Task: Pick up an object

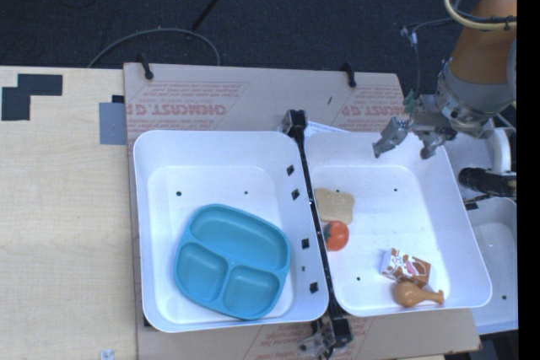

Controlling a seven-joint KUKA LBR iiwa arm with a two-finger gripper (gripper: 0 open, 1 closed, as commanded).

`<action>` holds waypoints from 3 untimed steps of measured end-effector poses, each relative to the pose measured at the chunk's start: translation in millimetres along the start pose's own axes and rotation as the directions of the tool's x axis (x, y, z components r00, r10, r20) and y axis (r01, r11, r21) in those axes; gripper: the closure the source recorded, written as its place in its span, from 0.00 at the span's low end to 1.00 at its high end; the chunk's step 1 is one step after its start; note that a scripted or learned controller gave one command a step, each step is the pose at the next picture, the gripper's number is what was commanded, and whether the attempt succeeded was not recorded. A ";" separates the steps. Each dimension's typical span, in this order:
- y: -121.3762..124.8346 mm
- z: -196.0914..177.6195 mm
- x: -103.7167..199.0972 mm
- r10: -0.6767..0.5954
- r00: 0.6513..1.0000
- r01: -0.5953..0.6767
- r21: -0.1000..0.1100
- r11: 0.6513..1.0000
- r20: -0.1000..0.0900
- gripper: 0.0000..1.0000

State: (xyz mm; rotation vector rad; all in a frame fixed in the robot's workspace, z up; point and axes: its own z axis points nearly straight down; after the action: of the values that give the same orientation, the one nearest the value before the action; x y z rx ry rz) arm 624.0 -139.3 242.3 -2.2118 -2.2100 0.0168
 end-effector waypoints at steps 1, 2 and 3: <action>1.8 -6.9 0.0 -0.002 1.000 0.002 -0.011 1.000 0.002 0.00; -3.4 45.2 7.4 0.000 1.000 0.000 -0.006 1.000 0.001 0.00; -13.6 104.6 8.9 -0.001 1.000 0.001 -0.006 1.000 0.000 0.00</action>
State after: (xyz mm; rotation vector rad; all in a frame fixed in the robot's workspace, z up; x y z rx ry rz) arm 608.5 -130.1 138.0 -2.2135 -2.2147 0.0106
